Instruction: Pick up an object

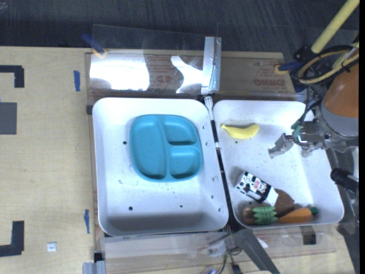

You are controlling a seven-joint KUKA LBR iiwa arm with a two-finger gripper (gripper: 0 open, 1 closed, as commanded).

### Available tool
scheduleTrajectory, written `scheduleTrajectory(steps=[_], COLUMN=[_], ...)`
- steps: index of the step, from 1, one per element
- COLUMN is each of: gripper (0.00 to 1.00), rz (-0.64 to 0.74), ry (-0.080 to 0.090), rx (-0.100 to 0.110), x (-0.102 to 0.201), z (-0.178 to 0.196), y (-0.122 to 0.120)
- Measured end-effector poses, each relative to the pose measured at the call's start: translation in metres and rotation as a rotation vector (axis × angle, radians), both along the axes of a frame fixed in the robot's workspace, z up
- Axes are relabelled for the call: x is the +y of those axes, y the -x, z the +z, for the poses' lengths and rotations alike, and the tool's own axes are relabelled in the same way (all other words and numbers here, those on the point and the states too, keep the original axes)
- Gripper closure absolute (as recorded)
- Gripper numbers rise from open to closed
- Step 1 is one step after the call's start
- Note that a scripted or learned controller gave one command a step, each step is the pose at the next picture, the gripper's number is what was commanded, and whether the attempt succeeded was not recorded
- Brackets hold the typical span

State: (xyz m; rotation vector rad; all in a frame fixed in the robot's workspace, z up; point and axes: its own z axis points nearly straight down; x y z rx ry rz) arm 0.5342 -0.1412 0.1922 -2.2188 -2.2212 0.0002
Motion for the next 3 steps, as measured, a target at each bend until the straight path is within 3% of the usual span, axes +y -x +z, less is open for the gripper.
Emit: scheduleTrajectory(steps=[1, 2, 3], gripper=[0.00, 0.00, 0.00], rz=[0.103, 0.102, 0.156], ry=[0.006, 0.006, 0.006], rx=[-0.033, -0.033, -0.018], x=[0.037, 0.037, 0.037], z=[-0.079, -0.079, -0.103], y=[0.031, 0.031, -0.004])
